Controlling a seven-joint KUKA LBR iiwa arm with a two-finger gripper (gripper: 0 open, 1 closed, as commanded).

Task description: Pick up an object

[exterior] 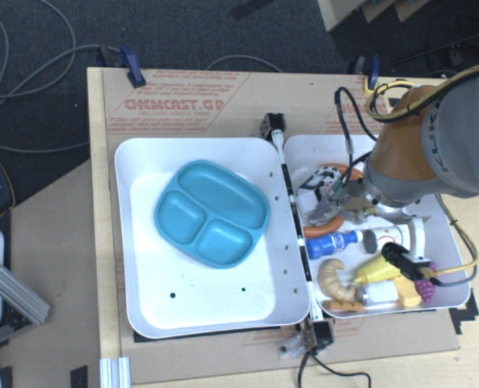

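A wooden tabletop point(102, 217) carries two shallow white bins side by side. The left bin point(142, 297) holds a blue divided plate point(211, 212). My grey arm point(441, 136) reaches into the right bin point(457, 297), my gripper point(336, 204) low over the clutter; I cannot tell its state. Just beside it lies a blue bottle point(334, 243), near a yellow bottle point(376, 271) and a tan croissant point(334, 281). The blue bottle looks light, stiff and slick; I would grasp across its middle.
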